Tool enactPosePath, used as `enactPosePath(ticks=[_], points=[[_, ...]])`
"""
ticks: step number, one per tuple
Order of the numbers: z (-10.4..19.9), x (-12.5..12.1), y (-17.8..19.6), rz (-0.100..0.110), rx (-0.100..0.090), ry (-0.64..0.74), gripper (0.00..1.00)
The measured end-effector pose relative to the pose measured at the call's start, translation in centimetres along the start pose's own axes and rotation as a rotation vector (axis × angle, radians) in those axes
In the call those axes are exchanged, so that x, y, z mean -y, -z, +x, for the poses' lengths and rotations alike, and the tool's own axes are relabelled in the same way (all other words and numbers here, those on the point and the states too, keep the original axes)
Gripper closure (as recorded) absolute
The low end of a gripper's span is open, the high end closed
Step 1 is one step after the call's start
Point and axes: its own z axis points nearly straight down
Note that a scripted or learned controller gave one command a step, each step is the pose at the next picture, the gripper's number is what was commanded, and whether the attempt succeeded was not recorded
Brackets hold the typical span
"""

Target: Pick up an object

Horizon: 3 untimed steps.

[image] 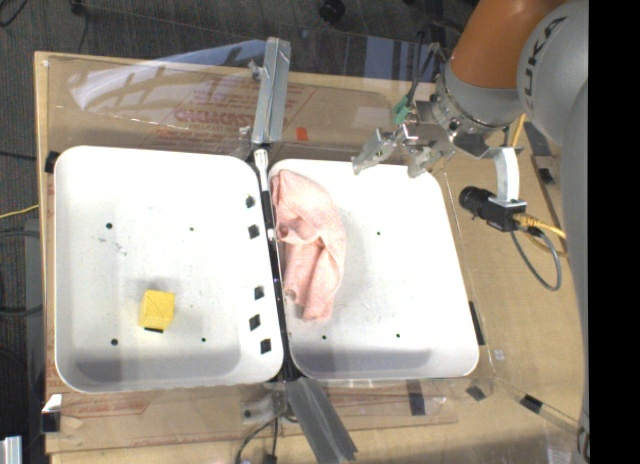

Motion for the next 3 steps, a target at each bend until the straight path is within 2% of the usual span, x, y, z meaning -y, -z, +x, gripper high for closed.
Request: enactPosePath(ticks=[1, 2, 3], points=[[-5.0, -3.6, -13.7, 0.003, -0.002, -0.097, 0.0], [-2.0, -2.8, -18.7, -0.004, -0.001, 0.147, 0.0], [-5.0, -4.0, -18.8, 0.0, -0.006, 0.192, 0.0]])
